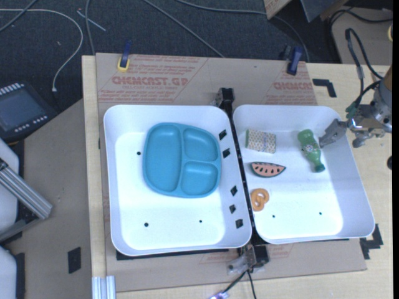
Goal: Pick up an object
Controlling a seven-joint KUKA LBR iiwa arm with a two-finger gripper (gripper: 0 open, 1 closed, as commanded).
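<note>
Gripper (346, 129) at right edge of frame, spread apart, grasping nothing, beside green bottle (310, 148); no object lifted yet.

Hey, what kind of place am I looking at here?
Most likely a robotics lab bench: two white bins clamped to a board, a gripper reaching in beside toy food such as a watermelon slice, and loose cables on the floor.
</note>
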